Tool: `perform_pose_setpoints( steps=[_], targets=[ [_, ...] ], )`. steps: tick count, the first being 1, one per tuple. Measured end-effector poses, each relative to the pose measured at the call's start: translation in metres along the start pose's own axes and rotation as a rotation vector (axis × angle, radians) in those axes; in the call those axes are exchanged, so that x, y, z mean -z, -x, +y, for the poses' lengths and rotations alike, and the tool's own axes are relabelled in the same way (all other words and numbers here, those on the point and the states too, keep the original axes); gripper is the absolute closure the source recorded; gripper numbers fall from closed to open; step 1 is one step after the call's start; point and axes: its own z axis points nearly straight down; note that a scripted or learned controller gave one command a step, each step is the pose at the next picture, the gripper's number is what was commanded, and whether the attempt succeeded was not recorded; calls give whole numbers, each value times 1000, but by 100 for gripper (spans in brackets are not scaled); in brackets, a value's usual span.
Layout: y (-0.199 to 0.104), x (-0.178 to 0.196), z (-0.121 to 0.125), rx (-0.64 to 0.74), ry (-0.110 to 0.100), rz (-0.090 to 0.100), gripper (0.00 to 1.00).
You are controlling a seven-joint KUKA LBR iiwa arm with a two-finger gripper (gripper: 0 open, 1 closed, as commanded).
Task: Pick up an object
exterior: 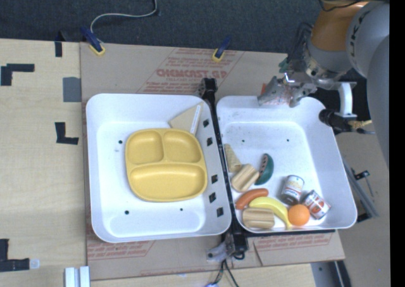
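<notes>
The gripper (282, 93) is seen over the far rim of the right bin (285, 137), towards that bin's far right corner, with the grey arm (373, 32) and its orange band (338, 16) carried in from beyond the bin's right side. Whether the gripper is open or closed cannot be told, and nothing can be made out in its hold.

The pickable items are all found in the near half of the right bin, well apart from the gripper. A green piece (265, 166) is placed near the bin's middle, with a bread roll (243, 178) just beside it on the left. A beige wedge (231, 156) is seen against the bin's left wall. A red sausage (251, 197), a banana (272, 206) and a second roll (258, 218) are bunched at the near rim. An orange (299, 215) and two small cans (292, 188) (315, 204) are grouped at the near right corner.

Directly left of the right bin, the left bin (107, 153) is occupied by a yellow divided plate (168, 164).
</notes>
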Motion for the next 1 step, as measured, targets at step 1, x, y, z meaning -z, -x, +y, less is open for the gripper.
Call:
perform_pose_setpoints(
  steps=[1],
  targets=[
    [-4,44,-54,-2,-2,-1,100]
  ],
)
